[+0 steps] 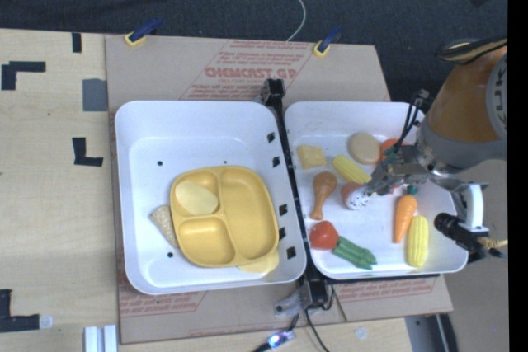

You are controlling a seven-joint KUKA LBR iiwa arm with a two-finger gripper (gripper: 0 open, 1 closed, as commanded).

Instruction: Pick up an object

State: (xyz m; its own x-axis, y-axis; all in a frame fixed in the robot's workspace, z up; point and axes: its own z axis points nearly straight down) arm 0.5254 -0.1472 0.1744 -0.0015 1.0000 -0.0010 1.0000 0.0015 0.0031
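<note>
**Now: jaws hovering over right bin, nothing held**

Arm is reaching in from the right, w/ the gripper hanging low over the right bin. Jaws are looking slightly parted, tips pointing left-and-near; no item is sitting between them. Closest candidate is the small white dotted piece, lying just left and a bit nearer than the tips, almost touching. It's stubby, so no clear long axis. Other options: yellow corn piece just left/far of the tips, long axis running far-left to near-right; carrot just near-right, axis running far-to-near. Drumstick is lying further left. Left bin is carrying the yellow tray, well apart from the arm. Judging by layout, a short drop left-and-near onto the white piece is the likely move; crowding from corn and carrot is risking a bump.
</note>
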